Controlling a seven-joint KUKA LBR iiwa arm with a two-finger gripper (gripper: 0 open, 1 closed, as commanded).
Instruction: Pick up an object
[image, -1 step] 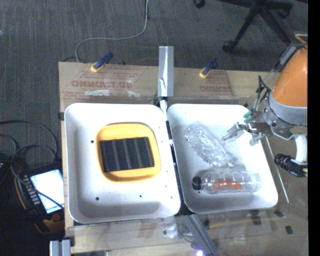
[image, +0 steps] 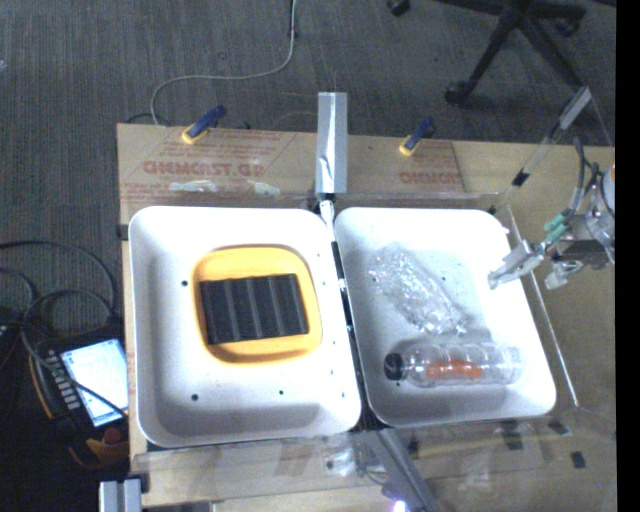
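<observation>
The right bin (image: 520, 400) holds a clear plastic bottle (image: 455, 364) with a black cap and orange contents, lying on its side near the front. A crumpled clear plastic bag (image: 410, 285) lies behind it, toward the bin's middle. In the left bin (image: 160, 400) rests a yellow tray-like object with a black ribbed centre (image: 255, 305). My gripper (image: 530, 272) hovers over the right bin's right rim, to the right of the bag and behind the bottle. Its fingers (image: 508, 267) stand open with nothing between them.
A metal post (image: 331, 140) rises behind the seam between the bins. Two blue-and-yellow clamps (image: 203, 124) sit on the cardboard at the back. A handheld pendant (image: 85, 378) with cables lies on the floor to the left.
</observation>
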